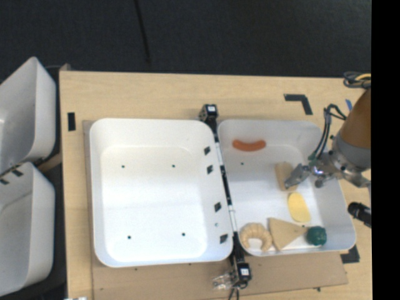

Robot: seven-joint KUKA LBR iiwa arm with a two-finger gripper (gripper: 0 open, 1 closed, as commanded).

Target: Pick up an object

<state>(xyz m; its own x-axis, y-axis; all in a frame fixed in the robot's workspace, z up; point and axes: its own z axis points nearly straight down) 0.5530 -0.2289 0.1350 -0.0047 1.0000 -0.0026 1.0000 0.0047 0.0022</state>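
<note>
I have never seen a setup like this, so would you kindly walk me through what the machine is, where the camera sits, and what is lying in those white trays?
This is one picture from a fixed camera above a wooden bench, looking down at a slant. The machine is a robot arm reaching in from the picture's right; at its end is a two-finger hand for grasping. It is over the right bin, close to a small tan piece; I cannot tell whether it grips anything. Two shallow white bins sit side by side. In the right bin lie a reddish sausage shape, a yellow oval, a tan wedge, a croissant-like pastry and a small green ball. The left bin sits beside it.
</note>
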